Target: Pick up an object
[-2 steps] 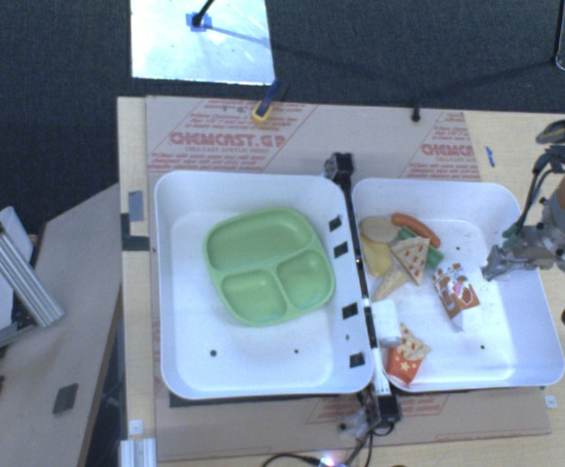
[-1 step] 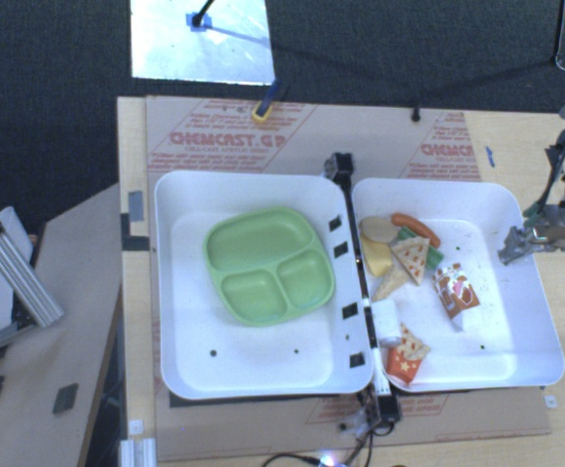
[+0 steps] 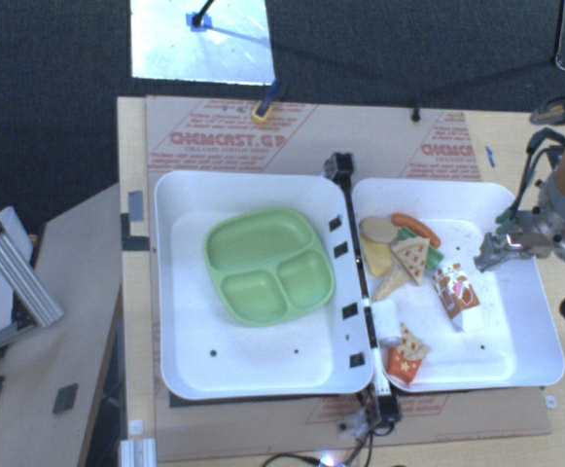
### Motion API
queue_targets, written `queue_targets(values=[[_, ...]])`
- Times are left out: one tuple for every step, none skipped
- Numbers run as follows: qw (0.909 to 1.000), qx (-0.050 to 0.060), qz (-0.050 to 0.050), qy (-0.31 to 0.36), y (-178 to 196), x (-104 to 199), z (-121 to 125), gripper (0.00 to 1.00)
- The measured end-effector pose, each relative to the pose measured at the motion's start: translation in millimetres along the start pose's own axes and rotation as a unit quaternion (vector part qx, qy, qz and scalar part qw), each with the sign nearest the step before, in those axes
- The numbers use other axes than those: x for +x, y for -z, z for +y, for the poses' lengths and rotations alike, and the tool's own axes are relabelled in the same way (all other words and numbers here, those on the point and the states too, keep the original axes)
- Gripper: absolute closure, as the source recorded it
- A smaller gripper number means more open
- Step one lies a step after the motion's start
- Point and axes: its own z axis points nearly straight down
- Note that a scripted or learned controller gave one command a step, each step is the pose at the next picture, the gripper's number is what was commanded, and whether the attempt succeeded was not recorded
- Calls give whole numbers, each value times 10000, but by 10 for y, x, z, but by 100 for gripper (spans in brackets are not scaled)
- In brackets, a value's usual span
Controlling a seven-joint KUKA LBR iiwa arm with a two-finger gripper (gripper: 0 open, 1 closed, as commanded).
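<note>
The right bin [image 3: 515, 353] holds a pile of toy food. There is a tan round piece [image 3: 378, 230], an orange sausage [image 3: 416, 228], a pizza slice [image 3: 412, 257], a yellow wedge [image 3: 379, 258], a red-and-white packet [image 3: 454, 292] and a red fries box [image 3: 406, 357]. My gripper [image 3: 492, 251] hangs at the right side of this bin, just right of the packet and apart from it. Nothing shows between its fingers.
The left bin [image 3: 180, 290] holds a green three-compartment plate [image 3: 268, 264]. A black divider strip [image 3: 353, 261] runs between the bins. A metal plate [image 3: 201, 25] lies beyond the bench at the back. A grey stand [image 3: 10, 270] sits at the left.
</note>
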Motion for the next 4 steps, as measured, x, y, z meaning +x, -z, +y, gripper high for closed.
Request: queue_targets(values=[[10000, 3, 5, 5, -6, 493, -1, 100], [10000, 8, 7, 6, 31, 1059, -182, 100], [10000, 4, -2, -5, -11, 1240, -189, 100], [10000, 8, -6, -40, -126, 1155, -249, 100]])
